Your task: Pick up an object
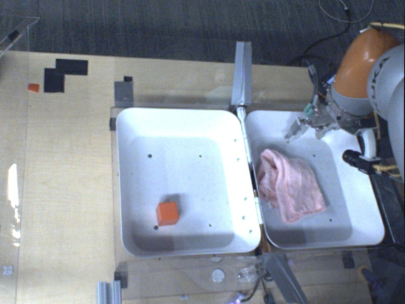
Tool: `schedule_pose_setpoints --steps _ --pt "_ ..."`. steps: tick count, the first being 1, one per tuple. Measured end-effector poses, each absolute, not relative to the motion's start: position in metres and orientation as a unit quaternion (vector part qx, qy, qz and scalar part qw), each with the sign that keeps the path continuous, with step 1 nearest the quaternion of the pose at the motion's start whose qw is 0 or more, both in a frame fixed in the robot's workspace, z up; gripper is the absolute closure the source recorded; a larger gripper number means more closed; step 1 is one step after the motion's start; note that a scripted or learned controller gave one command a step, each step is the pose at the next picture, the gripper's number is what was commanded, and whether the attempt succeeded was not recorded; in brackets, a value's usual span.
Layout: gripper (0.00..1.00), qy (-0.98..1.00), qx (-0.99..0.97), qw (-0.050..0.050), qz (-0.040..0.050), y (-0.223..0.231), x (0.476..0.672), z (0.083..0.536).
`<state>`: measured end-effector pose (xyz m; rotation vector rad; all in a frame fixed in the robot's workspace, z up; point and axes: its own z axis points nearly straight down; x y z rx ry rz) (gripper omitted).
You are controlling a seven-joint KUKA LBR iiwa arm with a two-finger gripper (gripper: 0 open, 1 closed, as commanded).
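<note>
On the pale wooden bench, the left shallow white bin held a small orange cube near its front. The right shallow white bin held a crumpled pink cloth at its middle. The pincer hovered over that bin's rear, fingers spread, pinching nothing, apart from the cloth.

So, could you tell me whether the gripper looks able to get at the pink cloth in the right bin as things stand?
Probably yes. The gripper hangs over the far part of the right bin, and the pink cloth lies uncovered just nearer the camera in that same bin, with nothing on top of it or between the two.
</note>
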<state>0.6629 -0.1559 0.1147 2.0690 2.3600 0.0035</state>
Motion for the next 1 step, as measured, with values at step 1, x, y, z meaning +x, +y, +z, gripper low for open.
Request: schedule_pose_setpoints --steps 1 --pt "0.0 0.738 0.675 0.006 0.0031 -0.1803 0.5876 0.0899"
